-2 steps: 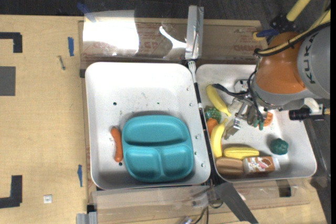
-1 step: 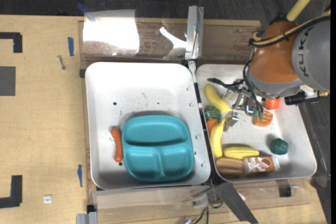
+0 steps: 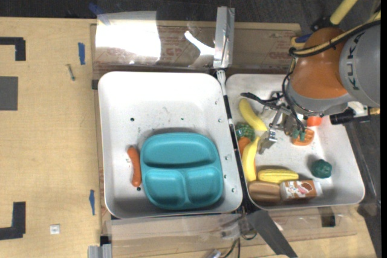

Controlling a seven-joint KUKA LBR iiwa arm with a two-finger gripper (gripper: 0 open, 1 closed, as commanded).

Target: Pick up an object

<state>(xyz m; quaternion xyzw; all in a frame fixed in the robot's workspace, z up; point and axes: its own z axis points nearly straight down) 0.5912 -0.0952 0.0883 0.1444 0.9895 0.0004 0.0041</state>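
Here the arm reaches down over the right bin.

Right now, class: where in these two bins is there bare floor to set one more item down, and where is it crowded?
Left bin: bare floor across its far half, beyond the teal divided tray, which fills the near half beside the hot dog. Right bin: a small bare patch at its right side near the green toy. Crowded: its left side, with bananas, and under the gripper.
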